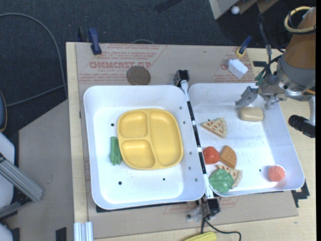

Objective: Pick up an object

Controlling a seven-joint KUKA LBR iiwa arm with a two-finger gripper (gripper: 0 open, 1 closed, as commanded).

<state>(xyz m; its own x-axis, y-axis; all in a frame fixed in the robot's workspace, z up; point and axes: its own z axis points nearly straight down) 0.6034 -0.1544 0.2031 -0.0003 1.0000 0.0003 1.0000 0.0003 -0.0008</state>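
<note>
My gripper (258,99) hangs over the far right part of the right bin (291,149), its two grey fingers spread open with nothing between them. A pale beige bread-like piece (251,114) lies just below the fingers, apart from them. Further down in that bin lie a pizza slice (215,127), a red tomato (210,154), an orange-brown cookie (228,156), a green leafy piece (221,180) on another slice, and an orange-red ball (276,173) at the near right corner.
The left bin (98,185) holds a yellow divided plate (149,137) and a green pod (115,151) beside it. A clip-lined black seam (193,129) joins the bins. On the cardboard behind lie a brown disc (138,76) and a white block (237,68).
</note>
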